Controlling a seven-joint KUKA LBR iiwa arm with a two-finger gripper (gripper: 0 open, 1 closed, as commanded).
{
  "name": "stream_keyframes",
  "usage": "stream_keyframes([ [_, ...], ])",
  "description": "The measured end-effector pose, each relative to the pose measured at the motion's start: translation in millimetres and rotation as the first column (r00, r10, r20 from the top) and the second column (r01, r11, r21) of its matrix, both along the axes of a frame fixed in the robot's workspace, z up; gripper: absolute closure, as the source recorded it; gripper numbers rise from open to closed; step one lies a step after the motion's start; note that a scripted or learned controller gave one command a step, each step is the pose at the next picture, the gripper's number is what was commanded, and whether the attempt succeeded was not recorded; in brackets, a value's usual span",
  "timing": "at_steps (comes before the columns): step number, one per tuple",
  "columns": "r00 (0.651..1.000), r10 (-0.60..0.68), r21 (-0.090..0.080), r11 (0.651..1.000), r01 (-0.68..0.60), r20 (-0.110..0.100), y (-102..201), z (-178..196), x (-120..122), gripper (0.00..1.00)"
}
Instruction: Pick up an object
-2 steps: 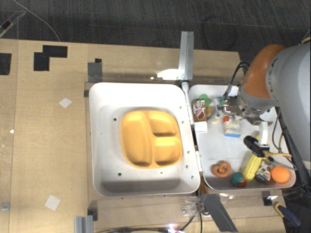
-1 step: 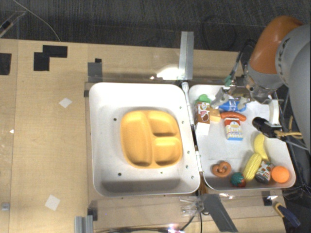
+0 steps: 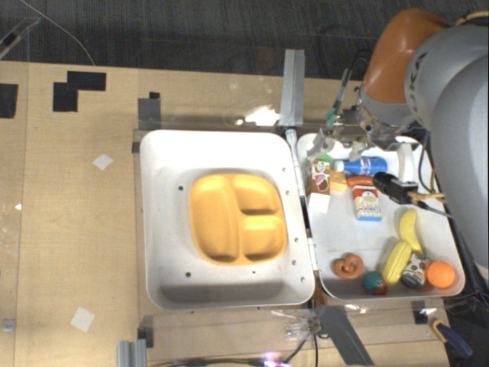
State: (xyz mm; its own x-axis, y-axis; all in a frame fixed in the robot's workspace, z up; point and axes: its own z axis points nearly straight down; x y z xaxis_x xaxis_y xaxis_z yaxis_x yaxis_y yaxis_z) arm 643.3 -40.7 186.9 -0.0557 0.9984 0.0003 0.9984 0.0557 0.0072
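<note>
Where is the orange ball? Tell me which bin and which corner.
The orange ball lies in the right bin, in its near right corner in the camera view, right beside a small dark-and-white item and close to the corn cob.

Nothing legible here: the small cartons [image 3: 368, 203] in the right bin [image 3: 336, 239] carry printing, all too blurred.

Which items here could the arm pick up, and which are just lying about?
Job: banana, corn cob, orange, pretzel, small carton, blue bottle, end effector.
Lying about: yellow divided tray, left bin, black floor markers.
</note>
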Motion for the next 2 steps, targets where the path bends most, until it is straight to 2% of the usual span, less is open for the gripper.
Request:
stream_keyframes([
  [1, 0.929, 0.368, -0.013, 0.930, -0.368, 0.022, -45.3, -67.3, -0.5, 0.00],
  [2, 0.994, 0.106, 0.007, 0.994, -0.106, 0.020, -76.1, -79.0, 34.9, 0.00],
])
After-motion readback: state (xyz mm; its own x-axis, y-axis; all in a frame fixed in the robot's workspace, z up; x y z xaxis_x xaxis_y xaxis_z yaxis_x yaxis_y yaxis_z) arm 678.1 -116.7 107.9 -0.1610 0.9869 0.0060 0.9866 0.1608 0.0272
